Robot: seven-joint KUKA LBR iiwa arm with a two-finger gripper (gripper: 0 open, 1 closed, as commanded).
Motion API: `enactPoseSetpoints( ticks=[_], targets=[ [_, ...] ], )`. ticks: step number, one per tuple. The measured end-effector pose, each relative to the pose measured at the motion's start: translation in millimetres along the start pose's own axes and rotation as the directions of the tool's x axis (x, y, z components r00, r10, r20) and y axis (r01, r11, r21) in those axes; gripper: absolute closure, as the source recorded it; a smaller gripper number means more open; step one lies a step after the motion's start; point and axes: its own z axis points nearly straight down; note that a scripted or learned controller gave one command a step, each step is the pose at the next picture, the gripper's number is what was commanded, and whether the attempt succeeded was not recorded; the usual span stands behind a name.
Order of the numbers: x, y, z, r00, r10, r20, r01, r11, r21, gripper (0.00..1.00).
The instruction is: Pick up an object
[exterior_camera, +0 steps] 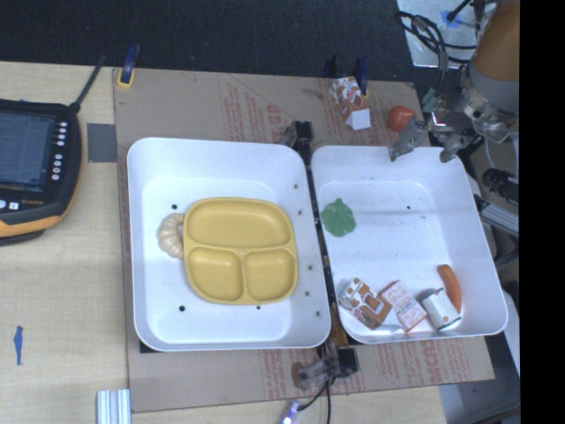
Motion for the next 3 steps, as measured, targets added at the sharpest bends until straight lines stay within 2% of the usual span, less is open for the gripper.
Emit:
enactPoseSetpoints(
  ticks=[1, 2, 3],
  targets=[
    [-10.3, -17.9, 120.6, 1.000, 0.000, 0.000, 0.000, 1.000, 0.004, 0.00],
    [-11.7, -17.0, 108.7, 1.000, -0.002, 0.002, 0.002, 1.000, 0.002, 1.00],
    [61.1, -53.8, 68.6, 1.000, -0.003, 0.000, 0.003, 1.000, 0.001, 1.00]
  ],
)
